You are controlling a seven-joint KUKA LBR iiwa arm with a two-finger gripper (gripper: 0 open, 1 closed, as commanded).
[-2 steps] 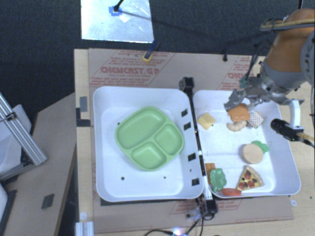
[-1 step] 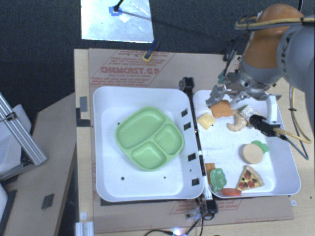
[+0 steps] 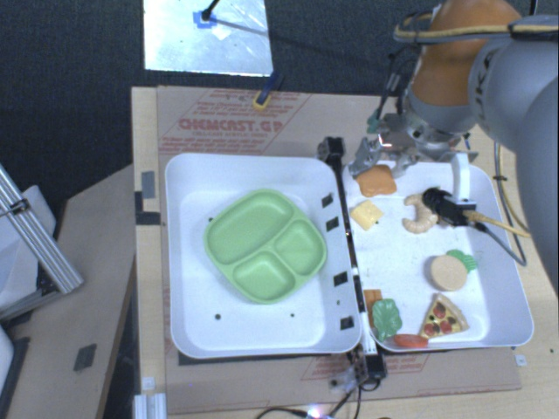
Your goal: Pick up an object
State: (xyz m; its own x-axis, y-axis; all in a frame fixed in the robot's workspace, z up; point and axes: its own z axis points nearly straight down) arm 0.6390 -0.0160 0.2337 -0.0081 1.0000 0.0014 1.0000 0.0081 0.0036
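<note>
My gripper (image 3: 377, 154) hangs over the far left corner of the right bin (image 3: 507, 304), directly above an orange bread-like piece (image 3: 377, 181) that lies on the bin floor. Whether it touches that piece I cannot tell. Close by in the same bin lie a yellow cheese block (image 3: 366, 215) and a pale shrimp (image 3: 418, 216). Nearer the front are a round tan bun with a green leaf (image 3: 449, 271), a pizza slice (image 3: 442, 317) and a green leafy piece (image 3: 386, 318).
A green divided plate (image 3: 265, 245) sits in the middle of the left bin (image 3: 188, 321). The black-clipped divider (image 3: 342, 234) separates the bins. A black cable fitting (image 3: 445, 206) from the arm hangs beside the shrimp. A metal sheet (image 3: 208, 24) lies beyond the bench.
</note>
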